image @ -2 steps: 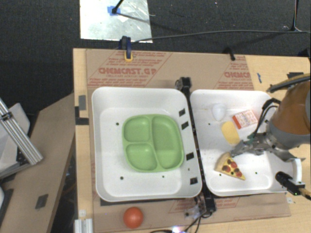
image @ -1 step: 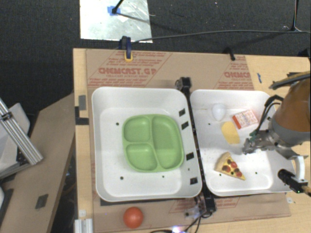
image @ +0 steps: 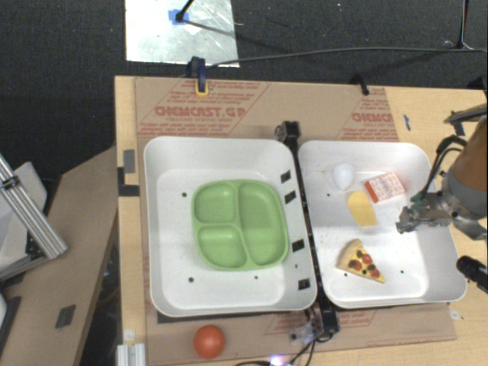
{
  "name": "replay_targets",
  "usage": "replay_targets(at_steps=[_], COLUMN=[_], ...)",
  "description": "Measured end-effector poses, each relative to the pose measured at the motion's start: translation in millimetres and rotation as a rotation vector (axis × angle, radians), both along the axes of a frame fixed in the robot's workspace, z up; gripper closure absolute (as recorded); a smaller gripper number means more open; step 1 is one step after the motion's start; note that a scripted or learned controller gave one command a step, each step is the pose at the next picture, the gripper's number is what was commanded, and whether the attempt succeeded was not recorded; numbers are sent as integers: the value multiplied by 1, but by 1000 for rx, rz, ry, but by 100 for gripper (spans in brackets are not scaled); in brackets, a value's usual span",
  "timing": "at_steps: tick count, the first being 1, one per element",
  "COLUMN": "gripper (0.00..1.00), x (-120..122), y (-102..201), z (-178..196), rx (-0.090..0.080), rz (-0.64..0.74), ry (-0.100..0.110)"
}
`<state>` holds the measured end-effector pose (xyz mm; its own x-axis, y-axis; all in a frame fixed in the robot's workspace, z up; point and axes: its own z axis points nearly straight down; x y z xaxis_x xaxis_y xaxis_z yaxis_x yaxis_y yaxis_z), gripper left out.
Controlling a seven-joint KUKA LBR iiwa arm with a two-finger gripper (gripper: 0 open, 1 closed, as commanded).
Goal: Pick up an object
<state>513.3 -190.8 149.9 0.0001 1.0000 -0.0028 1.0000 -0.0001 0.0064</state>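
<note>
The fingers point(image: 406, 221) hang low over the right bin point(image: 438, 277) near its right side, at the end of the grey arm point(image: 467, 181) reaching in from the right; whether they are open or closed cannot be told, and nothing shows between them. Just left of them lies a yellow block point(image: 362, 208), with a red and white packet point(image: 383, 187) above it and a white egg point(image: 343, 175) farther left. A pizza slice point(image: 361, 261) lies below and left of the fingers, apart from them. The left bin point(image: 164, 204) holds a green divided plate point(image: 239, 224). An orange ball point(image: 209, 341) sits on the worktop point(image: 252, 101) in front of the left bin.
</note>
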Motion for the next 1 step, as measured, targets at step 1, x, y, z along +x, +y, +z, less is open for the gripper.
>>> replay_targets(at_steps=[1], gripper=[100], x=[8], y=[-6], z=[61], rx=[-1], rz=[4], ry=[-2])
